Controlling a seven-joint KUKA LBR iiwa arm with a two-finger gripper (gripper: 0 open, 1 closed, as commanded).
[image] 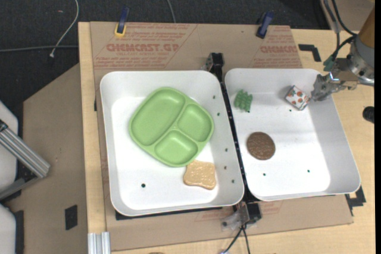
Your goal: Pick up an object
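Lying side by side on the surface (95, 128), two white bins are seen: the left bin (119, 181) and the right bin (333, 157). In the left bin, a green divided plate (171, 125) is found at the centre, with a toast slice (200, 175) just beside it at 5 o'clock; open floor is left along the bin's 7 o'clock corner. In the right bin, a green toy (243, 100) is placed near the 10 o'clock edge, a brown round cookie (261, 146) near the centre-left, and a small patterned block (296, 97) toward 1 o'clock. The whole 4 o'clock half of this bin's floor is left bare. The tool (324, 87) is positioned over the right bin's 2 o'clock rim, with the block just beside it at 9 o'clock. Nothing is seen between its fingers; whether they are apart or together cannot be told.
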